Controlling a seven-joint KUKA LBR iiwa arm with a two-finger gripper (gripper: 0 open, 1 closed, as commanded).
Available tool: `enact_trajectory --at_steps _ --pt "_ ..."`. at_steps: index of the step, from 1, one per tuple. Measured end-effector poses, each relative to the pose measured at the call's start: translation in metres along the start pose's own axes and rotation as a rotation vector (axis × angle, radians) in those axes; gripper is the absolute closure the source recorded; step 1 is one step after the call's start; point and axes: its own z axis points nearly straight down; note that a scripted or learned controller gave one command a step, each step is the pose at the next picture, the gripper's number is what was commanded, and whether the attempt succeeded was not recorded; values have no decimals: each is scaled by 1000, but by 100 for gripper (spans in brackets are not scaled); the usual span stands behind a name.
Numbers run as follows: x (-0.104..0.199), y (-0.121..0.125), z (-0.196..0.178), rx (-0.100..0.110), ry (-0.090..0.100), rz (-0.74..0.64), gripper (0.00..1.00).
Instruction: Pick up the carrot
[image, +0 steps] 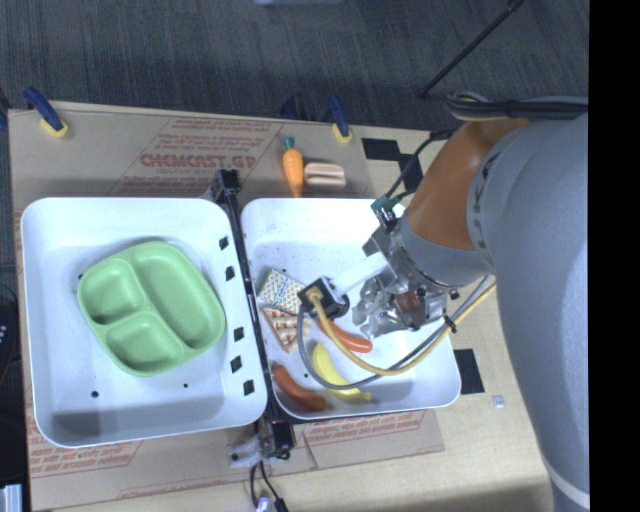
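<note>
The carrot (291, 170), orange with a small green top, lies on the cardboard just behind the right bin (430, 385), outside both bins. My gripper (388, 306) hangs low over the middle right of the right bin, well to the front and right of the carrot. The wrist and its cabling hide its tips. An orange-red sausage-shaped piece (346, 339) lies just left of the gripper on the bin floor.
A bun-like toy (324, 176) sits right of the carrot. The right bin also holds a banana (336, 373), a brown sausage (298, 389) and two waffle-like pieces (281, 292). A green divided plate (150, 305) lies in the left bin. A yellow cable (420, 352) loops below the wrist.
</note>
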Motion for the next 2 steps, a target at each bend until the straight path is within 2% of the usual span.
enact_trajectory --at_steps 1,2 --pt "0 0 0 0 0 0 0" --pt "2 -7 83 1 -2 -225 0"
